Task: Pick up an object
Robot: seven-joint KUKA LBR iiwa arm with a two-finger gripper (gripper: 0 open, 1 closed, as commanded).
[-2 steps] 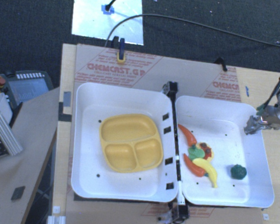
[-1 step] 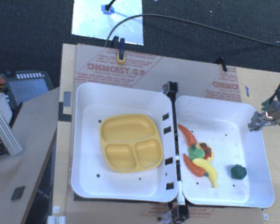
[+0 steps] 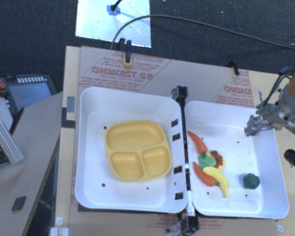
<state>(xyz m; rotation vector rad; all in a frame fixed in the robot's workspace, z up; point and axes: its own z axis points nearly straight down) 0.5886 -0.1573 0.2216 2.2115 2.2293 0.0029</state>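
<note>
Scene: two shallow white bins are sitting side by side on a bench, viewed from above at a slant.
Left bin [image 3: 88, 135]: it is holding a yellow divided tray [image 3: 136, 150] with three compartments, lying flat near the middle.
Right bin [image 3: 276, 153]: it is holding the small toy foods that are candidates for picking.
Cluster: an orange-red chilli [image 3: 197, 141] is lying near the bin's left wall; below it a green and red piece [image 3: 209, 159], a red pepper [image 3: 203, 175] and a yellow banana [image 3: 219, 180] are lying touching or nearly touching one another.
Lone item: a dark green lump [image 3: 251, 180] is sitting by itself, right of the cluster and apart from it.
Arm: the grey arm with its orange band is reaching in from the right, over the upper right part of the right bin.
Gripper [image 3: 254, 125]: it is hovering above bare bin floor, well apart from every toy; nothing is showing between its fingers.
Fingers: too small and blurred here; I cannot tell whether they are apart or together.
Step in hand: judging by this, the approach is under way and no grasp is made yet.
Next move: it probably calls for travelling toward the near side of the bin, then descending over one item; the lone green lump looks the easier target, since the clustered pieces are crowding each other.
</note>
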